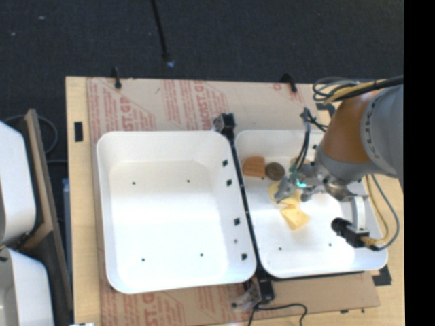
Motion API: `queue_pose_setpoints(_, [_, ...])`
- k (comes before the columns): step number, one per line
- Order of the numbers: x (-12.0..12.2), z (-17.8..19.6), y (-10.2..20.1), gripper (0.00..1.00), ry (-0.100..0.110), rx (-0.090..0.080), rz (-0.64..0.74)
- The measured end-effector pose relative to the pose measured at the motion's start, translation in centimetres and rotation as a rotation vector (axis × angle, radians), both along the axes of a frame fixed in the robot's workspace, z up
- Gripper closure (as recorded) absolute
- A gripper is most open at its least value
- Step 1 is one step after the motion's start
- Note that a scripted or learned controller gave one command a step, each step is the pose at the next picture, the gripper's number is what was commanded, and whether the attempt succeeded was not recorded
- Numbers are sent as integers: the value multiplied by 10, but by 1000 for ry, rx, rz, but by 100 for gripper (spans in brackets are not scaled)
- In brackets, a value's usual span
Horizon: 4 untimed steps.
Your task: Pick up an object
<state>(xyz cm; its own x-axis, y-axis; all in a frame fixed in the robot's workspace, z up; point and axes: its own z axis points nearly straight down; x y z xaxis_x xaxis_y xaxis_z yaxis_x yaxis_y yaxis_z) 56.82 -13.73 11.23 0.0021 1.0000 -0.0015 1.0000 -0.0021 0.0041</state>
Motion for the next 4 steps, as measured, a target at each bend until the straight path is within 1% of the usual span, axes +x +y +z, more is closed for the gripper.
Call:
queue_pose_setpoints(1, [0,11,-1,100,-1,0,-1])
queue_pose_setpoints(2, [0,10,-1,0,-1,0,-1])
queue_pose_setpoints(3, [0,21,-2,100,-2,0,-2])
queue_pose_setpoints(4, [0,20,-1,0,-1,0,-2])
